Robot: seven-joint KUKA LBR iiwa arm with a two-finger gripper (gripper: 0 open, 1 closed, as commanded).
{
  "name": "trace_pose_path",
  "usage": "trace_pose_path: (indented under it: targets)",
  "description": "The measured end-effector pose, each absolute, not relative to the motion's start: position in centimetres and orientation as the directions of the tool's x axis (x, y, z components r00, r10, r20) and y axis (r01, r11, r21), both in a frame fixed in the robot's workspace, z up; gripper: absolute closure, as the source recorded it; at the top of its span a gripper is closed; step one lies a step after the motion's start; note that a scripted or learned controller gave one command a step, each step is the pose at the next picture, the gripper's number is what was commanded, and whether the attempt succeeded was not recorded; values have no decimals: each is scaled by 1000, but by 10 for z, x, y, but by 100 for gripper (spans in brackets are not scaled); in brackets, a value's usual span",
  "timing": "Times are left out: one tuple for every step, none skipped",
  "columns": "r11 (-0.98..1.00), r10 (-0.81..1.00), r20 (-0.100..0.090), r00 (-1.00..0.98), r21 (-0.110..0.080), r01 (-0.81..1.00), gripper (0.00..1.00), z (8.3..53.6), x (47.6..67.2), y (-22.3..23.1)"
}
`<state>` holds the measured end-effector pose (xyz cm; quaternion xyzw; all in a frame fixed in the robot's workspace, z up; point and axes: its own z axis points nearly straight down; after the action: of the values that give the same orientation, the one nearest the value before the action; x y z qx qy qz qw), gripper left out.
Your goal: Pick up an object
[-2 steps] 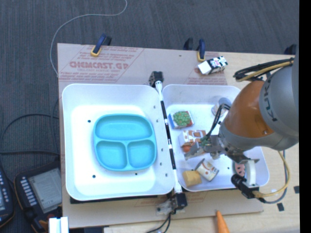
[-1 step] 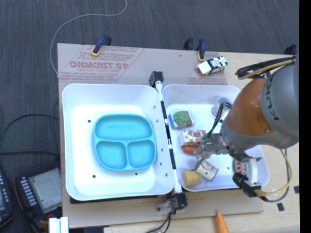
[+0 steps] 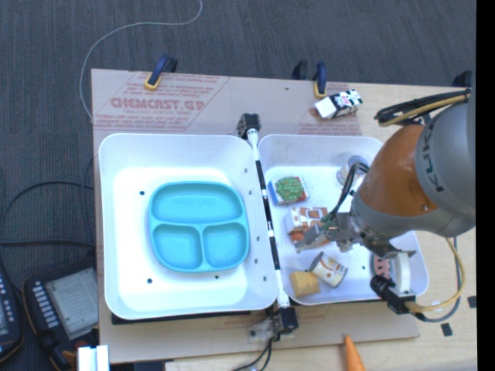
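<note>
A: Gripper (image 3: 323, 233) is seen low in the right bin (image 3: 309, 147), over a red-and-white packet (image 3: 306, 221). Finger state cannot be told.

B: Noted. A green-topped packet (image 3: 290, 189) is seen above-left of it; a small carton (image 3: 331, 270) and tan piece (image 3: 304, 283) just below. A blue divided tray (image 3: 199, 226) lies well left.

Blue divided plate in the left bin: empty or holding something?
Empty. All three compartments of the blue divided plate show bare blue, and it lies flat in the left bin.
</note>
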<state>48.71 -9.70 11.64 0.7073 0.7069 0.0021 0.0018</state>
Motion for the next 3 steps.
trace_pose_path:
  targets:
    - [0,1000,1,0,5,1000,100,126,488,-97]
    - [0,1000,0,0,5,1000,0,126,488,-97]
    - [0,1000,0,0,6,1000,100,135,488,-97]
